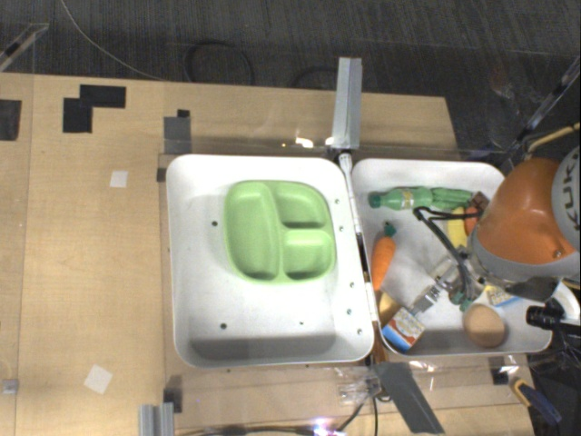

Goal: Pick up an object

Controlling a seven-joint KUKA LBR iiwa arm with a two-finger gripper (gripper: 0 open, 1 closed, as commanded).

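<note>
I've got the gripper (pixel 451 284) low in the right bin (pixel 427 341), small bottle (pixel 413 316) just beside it; nothing lifted yet (can't tell its grip state).

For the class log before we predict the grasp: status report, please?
Gripper low in right bin, nothing seen held. Carrot, bottle, egg lie loose. Arm covers the bin's right side.

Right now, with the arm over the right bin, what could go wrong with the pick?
The right bin is crowded: the green bottle, carrot, small bottle and egg-shaped object lie close together, so the gripper may knock a neighbour or catch two things. The round egg-shaped object could roll away from a grasp. Objects near the bin's wall leave little room for the gripper.
</note>
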